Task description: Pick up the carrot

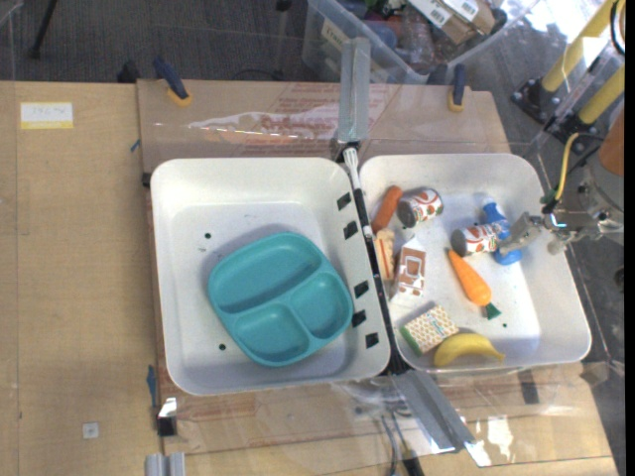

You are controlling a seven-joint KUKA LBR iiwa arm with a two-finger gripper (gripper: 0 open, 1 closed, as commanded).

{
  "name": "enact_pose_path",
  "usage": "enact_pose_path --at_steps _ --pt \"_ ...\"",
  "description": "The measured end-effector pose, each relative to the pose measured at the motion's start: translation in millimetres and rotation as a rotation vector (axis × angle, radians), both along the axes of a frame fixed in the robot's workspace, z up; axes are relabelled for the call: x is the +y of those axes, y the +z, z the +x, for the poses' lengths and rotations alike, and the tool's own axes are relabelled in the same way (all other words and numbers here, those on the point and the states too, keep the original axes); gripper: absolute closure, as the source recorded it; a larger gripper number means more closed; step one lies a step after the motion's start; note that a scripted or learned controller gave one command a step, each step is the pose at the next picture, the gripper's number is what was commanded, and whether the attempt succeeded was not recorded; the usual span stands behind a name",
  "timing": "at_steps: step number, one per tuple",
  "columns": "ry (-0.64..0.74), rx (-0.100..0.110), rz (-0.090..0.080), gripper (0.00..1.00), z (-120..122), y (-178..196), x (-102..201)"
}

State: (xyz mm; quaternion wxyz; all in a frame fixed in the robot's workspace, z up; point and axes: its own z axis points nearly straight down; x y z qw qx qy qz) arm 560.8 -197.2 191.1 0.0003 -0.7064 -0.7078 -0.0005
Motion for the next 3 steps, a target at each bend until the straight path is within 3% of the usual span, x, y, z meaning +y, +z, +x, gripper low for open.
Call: enact_pose_path --at_steps 1,2,3 --pt "0.082 -0.004 -0.002 0.0 14 -97 76" --pt "0.08 -0.008 -0.002 1.0 15 -86 75" --pt "-0.324 -0.001 -0.002 1.0 43 28 129"
